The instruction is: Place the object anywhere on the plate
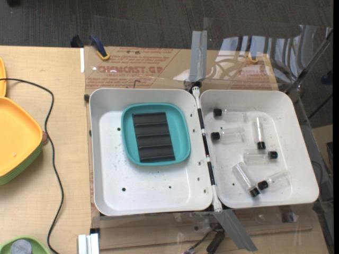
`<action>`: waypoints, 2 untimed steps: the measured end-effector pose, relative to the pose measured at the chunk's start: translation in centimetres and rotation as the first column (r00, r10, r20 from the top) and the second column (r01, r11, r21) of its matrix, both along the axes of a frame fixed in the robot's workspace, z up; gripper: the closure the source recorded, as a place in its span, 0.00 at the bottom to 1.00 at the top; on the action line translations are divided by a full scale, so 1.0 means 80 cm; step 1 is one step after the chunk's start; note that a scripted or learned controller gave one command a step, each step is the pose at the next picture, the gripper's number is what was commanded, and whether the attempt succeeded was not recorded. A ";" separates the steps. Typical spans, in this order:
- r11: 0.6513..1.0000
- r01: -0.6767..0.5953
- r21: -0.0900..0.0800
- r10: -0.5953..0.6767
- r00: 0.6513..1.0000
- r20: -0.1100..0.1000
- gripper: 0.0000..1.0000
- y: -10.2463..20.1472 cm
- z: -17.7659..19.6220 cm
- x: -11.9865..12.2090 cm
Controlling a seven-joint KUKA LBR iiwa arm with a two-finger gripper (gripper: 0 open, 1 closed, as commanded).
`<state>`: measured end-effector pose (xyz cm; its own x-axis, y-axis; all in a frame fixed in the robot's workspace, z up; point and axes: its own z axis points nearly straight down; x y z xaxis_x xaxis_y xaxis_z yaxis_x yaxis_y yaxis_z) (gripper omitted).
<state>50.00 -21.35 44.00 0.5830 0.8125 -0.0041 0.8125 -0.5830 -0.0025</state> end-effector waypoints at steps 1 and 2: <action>0.990 0.138 0.000 -0.138 0.990 0.000 0.00 -0.001 0.000 0.021; 0.965 0.262 0.000 -0.262 0.965 -0.002 0.00 -0.002 -0.001 0.008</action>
